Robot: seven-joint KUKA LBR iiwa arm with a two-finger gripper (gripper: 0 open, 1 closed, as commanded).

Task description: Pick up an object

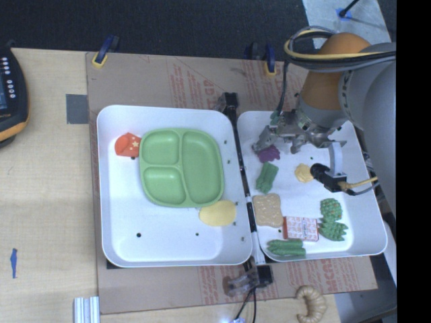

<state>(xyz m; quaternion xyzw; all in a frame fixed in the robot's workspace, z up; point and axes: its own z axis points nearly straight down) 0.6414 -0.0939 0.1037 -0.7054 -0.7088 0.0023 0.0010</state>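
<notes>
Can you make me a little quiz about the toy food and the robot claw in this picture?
1. True or false: the green divided plate sits in the left bin.
2. Which toy lies nearest the claw? A) the purple toy B) the red toy C) the cracker
3. Fill in: the yellow toy in the left bin lies just below the plate's ______ corner (lower-left or lower-right).

Key: 1 true; 2 A; 3 lower-right.
</notes>
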